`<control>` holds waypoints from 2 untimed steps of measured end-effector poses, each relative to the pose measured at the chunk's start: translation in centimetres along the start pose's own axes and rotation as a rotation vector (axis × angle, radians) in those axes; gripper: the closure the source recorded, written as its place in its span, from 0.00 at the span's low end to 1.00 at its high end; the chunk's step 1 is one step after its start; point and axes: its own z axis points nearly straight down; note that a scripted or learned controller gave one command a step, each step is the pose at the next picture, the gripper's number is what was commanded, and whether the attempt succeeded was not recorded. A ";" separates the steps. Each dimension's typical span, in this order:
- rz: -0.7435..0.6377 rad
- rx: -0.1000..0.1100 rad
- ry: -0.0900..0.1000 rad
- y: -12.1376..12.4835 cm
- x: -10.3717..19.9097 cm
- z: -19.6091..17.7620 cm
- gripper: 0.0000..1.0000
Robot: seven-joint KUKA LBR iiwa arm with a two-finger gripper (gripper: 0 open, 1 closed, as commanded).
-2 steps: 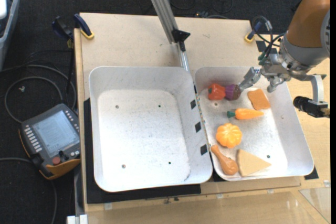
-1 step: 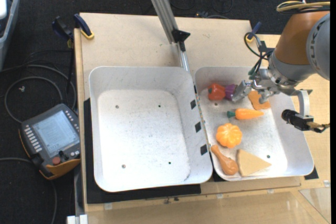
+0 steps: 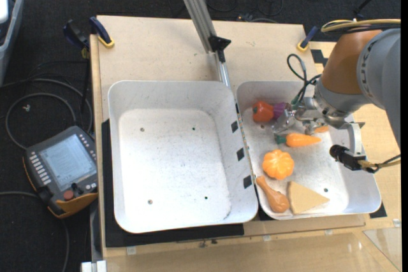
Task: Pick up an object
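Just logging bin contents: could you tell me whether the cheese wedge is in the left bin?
No, the cheese wedge lies in the right bin.

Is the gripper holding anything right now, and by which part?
Cannot be told. The gripper sits low in the right bin, beside the carrot and tomato.

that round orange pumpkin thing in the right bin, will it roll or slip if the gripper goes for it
The pumpkin looks rounded and glossy, so it may slip from narrow fingers. Its squat shape suggests it would rock more than roll. A push would probably shove it into the chicken leg or cheese wedge close beside it.
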 end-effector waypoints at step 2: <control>-0.002 -0.014 -0.003 0.5 -0.4 -7.8 1.00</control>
